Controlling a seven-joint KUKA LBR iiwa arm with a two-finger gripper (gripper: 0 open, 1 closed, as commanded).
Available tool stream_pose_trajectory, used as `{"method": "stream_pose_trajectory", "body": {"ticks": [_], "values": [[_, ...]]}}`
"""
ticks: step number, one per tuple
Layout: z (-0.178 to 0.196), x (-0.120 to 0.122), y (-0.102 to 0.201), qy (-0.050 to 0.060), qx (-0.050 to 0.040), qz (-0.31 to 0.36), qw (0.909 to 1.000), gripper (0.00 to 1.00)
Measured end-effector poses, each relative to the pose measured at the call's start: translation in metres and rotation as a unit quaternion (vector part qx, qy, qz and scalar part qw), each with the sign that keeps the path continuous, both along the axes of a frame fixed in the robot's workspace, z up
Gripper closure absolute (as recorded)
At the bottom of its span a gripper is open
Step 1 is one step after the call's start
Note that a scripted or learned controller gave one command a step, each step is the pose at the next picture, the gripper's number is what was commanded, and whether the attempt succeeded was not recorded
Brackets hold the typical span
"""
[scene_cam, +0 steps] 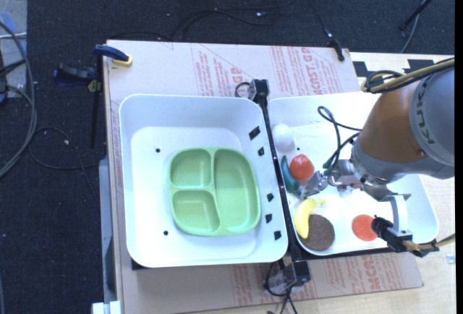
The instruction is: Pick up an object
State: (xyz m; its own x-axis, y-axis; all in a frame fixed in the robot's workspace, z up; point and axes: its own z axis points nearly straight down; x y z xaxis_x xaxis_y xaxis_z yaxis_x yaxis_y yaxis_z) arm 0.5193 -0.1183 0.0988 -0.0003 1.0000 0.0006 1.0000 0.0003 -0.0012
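Five items, right bin [423,208]: gripper [334,179] among them.
Red ball [301,166] lies just left of the gripper; banana [304,215] below, long axis upright.

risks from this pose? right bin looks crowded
1. The tomato, banana and brown disc sit packed against the right bin's left wall; a grasp there may well catch two things or the wall.
2. The gripper hangs close beside the tomato, so a descent could nudge it away.
3. A black cable loops over the bin near the wrist and might snag.
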Motion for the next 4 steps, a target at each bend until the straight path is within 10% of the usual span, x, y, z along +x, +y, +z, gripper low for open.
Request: {"method": "stream_pose_trajectory", "body": {"ticks": [1,2,4], "values": [[-0.004,0.001,0.000,-0.003,-0.0008,0.000,1.0000,0.00],[0.007,0.002,-0.002,-0.004,-0.0020,-0.001,1.0000,1.00],[0.105,0.010,-0.005,-0.002,-0.0005,0.000,1.0000,1.00]]}}
